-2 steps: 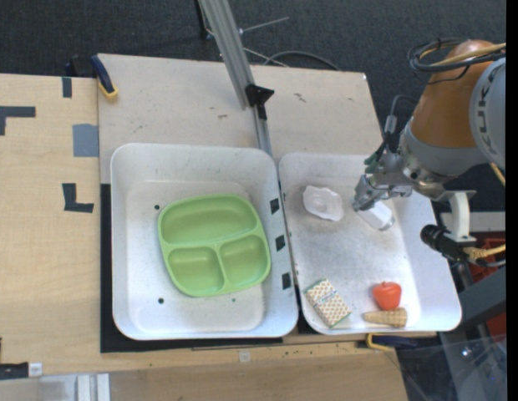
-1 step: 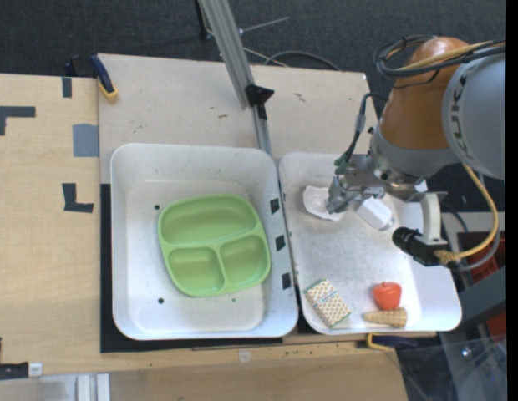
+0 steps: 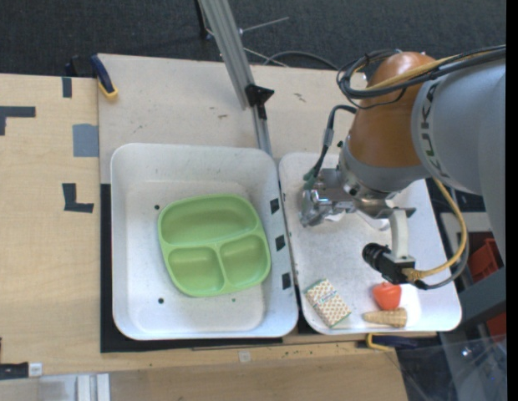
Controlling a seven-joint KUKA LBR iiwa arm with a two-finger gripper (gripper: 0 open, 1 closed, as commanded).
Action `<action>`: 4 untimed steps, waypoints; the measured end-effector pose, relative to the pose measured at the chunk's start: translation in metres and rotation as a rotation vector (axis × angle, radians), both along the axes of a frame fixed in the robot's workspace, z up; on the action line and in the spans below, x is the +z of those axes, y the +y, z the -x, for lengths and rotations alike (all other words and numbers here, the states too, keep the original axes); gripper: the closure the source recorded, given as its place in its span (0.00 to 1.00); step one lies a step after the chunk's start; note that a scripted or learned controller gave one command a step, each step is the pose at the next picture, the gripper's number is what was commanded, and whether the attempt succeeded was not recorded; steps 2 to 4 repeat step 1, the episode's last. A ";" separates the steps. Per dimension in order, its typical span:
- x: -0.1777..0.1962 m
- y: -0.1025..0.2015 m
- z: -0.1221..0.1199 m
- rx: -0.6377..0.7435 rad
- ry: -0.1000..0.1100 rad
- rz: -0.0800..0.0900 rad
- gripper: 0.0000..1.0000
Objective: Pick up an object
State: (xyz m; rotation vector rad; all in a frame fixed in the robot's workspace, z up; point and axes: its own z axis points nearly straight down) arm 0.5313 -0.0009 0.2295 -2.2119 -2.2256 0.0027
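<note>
scene state: two bins, arm over the right bin

the desk (image 3: 42, 224) carries two shallow white bins side by side, with light wood surface exposed on the left.

near edge, right bin (image 3: 426, 320): three small objects lie close together along the near wall. a patterned, biscuit-like block (image 3: 328, 302) sits at the near left, tilted at an angle. to its right a red rounded object (image 3: 388, 294) rests just far of a tan cone-shaped piece (image 3: 386, 317); the two appear to touch. all three lie loose on the bin floor.

left bin (image 3: 125, 224): a green three-compartment tray (image 3: 214, 244) lies flat near the middle of the floor, slightly rotated, with one long compartment on the far side and two smaller ones on the near side.

middle of the right bin: the gripper (image 3: 313, 210) is low over the far-left part of the bin floor, close to the wall shared with the left bin. it is well apart from the three small objects. whether it is apart or together cannot be told from this angle, and no object is visible in it.

the grey arm with its orange band (image 3: 393, 124) covers the far part of the right bin, with cables looping around it.

far side: a grey metal pole (image 3: 230, 44) slants across the desk toward the far wall of the bins. a blue and yellow clamp (image 3: 104, 78) sits at the far-left corner of the board.
</note>
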 end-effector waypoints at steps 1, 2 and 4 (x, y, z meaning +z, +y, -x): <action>0.008 0.058 0.011 0.002 -0.001 -0.001 1.00; 0.008 0.058 0.011 0.002 -0.001 -0.001 1.00; 0.008 0.058 0.011 0.002 -0.001 -0.001 1.00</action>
